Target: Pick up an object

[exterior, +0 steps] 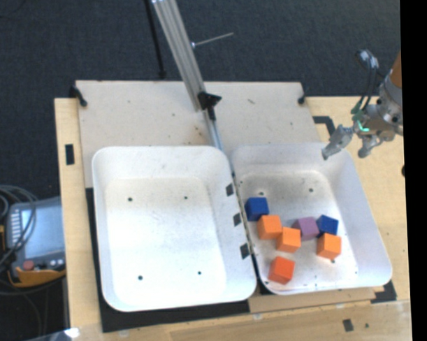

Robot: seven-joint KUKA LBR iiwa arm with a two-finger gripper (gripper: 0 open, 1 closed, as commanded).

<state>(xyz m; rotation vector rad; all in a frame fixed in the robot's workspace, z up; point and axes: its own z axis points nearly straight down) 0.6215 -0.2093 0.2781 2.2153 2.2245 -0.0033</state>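
The end effector (350,145) hangs over the far right corner of the right bin (365,217), at about 2 o'clock from the bin's middle. Its two fingers are spread apart, with nothing between them.

The blocks lie down and to the left of it, toward 7 o'clock, all in the near half of the right bin. Nearest along that line are the blue block (328,224) and the purple block (308,227), which touch each other; an orange block (329,246) sits just below the blue one. Further toward 8 o'clock, by the bin's left wall, another blue block (256,207) touches an orange block (271,226). The left bin (103,226) lies well apart at 9 o'clock.

The blocks are cube-like, so no long axis matters. By my judgement, the move must travel toward 7 o'clock and descend; the crowding around the purple block could block a finger.
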